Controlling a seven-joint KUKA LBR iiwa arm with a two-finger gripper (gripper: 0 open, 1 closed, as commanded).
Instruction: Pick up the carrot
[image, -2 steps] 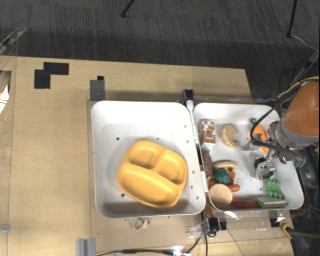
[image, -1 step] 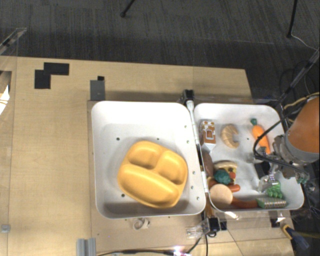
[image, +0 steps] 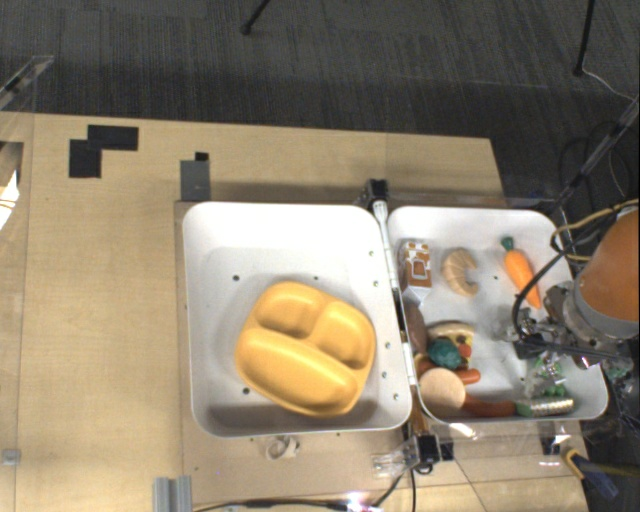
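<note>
The carrot is orange with a small green top and lies near the far right of the right bin, pointing toward the near edge. The arm, with its orange band, comes in over the bin's right edge. Its gripper hangs low over the near right corner of this bin, below the carrot and apart from it. Nothing can be seen held in the gripper, and cables and the wrist hide much of it.
A large yellow lumpy object fills the middle of the left bin. The right bin also holds a brown packet, a pale bagel, a teal-and-brown toy, a peach ball and a red sausage.
</note>
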